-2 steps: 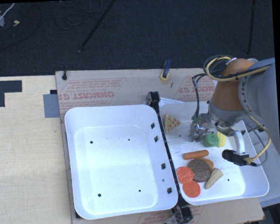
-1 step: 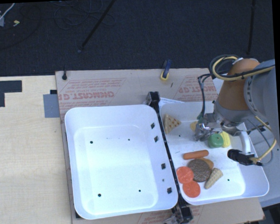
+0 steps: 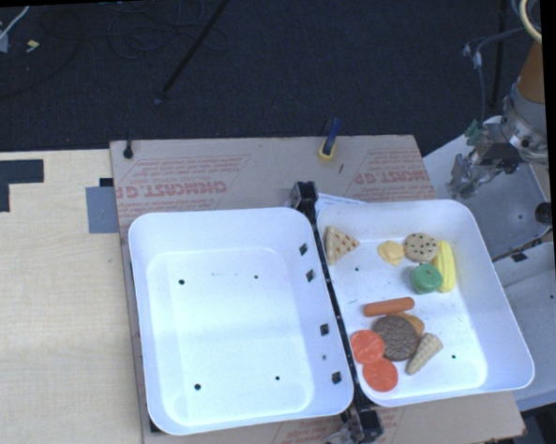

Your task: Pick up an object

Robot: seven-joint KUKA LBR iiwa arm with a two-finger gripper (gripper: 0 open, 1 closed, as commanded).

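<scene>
Claw (image 3: 469,169) is parked off past the right bin (image 3: 493,278) (can't tell if it's clenched or released from this angle), with the toy food well below and to its left, nearest being the cookie (image 3: 419,246) and yellow corn (image 3: 445,265).

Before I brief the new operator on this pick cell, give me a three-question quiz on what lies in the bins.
1. True or false: the toy food lies in the right bin.
2. Which item touches the yellow corn cob? A) green round piece B) waffle wedge C) ice cream cone
3. Fill in: the gripper hangs beyond the right bin's far ____ corner.

Key: 1 true; 2 A; 3 right.
</scene>
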